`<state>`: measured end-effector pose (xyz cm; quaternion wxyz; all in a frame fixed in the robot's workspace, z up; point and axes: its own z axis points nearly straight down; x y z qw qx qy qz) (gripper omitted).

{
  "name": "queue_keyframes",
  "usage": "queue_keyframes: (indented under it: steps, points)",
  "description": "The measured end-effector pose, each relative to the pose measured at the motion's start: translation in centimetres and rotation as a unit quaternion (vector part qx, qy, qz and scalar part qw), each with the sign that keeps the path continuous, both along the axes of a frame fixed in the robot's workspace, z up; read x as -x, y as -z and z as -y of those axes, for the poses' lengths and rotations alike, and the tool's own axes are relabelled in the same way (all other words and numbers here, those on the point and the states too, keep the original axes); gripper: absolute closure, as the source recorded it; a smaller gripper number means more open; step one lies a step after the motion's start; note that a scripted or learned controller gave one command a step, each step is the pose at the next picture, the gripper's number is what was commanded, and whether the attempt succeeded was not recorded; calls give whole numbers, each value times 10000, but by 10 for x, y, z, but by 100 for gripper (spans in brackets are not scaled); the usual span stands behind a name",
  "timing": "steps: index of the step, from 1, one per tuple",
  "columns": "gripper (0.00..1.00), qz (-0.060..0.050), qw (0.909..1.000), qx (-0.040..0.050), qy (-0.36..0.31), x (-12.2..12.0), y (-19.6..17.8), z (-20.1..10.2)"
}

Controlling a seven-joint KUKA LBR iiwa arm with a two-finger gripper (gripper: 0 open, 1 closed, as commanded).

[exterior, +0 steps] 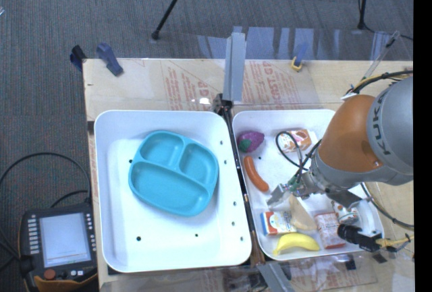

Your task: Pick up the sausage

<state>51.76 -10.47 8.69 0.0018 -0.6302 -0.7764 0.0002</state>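
Plainly, the sausage (256, 174) lies loose on the floor of the right bin (329, 115), near its left wall: a smooth orange-red cylinder with rounded ends, set at a slant. Just above it sits a purple, knobbly fruit with a green tip (250, 141), probably a toy fig or eggplant. To the sausage's lower right, close by yet apart from it, hangs the gripper (283, 195), a grey metal piece below the arm's (368, 142) glossy orange band; how far its fingers stand apart cannot be told, as the wrist and cables blur them. Nothing shows between them. Below it lie a small carton (276, 221), a pale wedge (301, 214), a yellow banana (297, 243) and a reddish packet (329, 228), partly overlapped. The left bin (108, 216) holds a matte turquoise divided plate (174, 172).
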Motion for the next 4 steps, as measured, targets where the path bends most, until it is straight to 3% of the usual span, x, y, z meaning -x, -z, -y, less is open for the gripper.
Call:
queue_keyframes:
  steps: [1,2,3,4]
  points:
    - [0,1,9970,8,769,-63,0,0]
    - [0,-117,9985,12,-539,-119,3,-17]
    - [100,-72,9984,18,-565,-121,-6,-18]
    - [100,24,9789,6,-2042,-127,-101,-83]
